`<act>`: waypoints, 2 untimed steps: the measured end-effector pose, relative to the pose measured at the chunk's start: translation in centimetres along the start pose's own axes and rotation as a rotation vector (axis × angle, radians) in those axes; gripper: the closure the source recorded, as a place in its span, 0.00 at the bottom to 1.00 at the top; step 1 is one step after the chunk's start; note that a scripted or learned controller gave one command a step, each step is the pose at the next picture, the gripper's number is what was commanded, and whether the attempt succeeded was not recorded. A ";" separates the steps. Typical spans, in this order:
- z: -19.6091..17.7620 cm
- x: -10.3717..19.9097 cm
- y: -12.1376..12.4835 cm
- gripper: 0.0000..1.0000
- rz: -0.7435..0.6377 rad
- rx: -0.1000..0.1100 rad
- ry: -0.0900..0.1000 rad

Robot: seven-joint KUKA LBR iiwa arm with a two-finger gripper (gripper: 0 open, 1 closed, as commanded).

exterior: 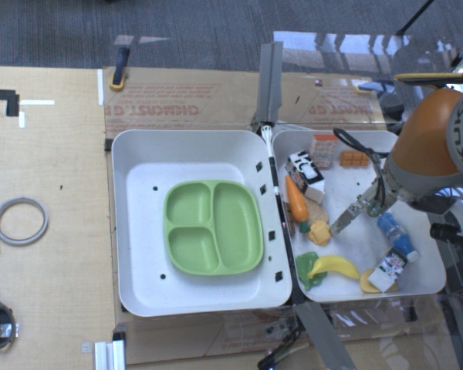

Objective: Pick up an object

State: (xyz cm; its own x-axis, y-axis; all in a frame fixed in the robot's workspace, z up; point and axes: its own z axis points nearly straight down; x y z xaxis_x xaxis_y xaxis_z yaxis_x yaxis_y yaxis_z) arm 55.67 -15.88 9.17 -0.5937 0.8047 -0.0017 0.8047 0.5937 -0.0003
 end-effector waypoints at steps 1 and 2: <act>0.0 -0.7 -5.1 0.00 0.149 0.000 0.001; 0.0 -0.3 -10.0 0.00 0.246 0.000 0.003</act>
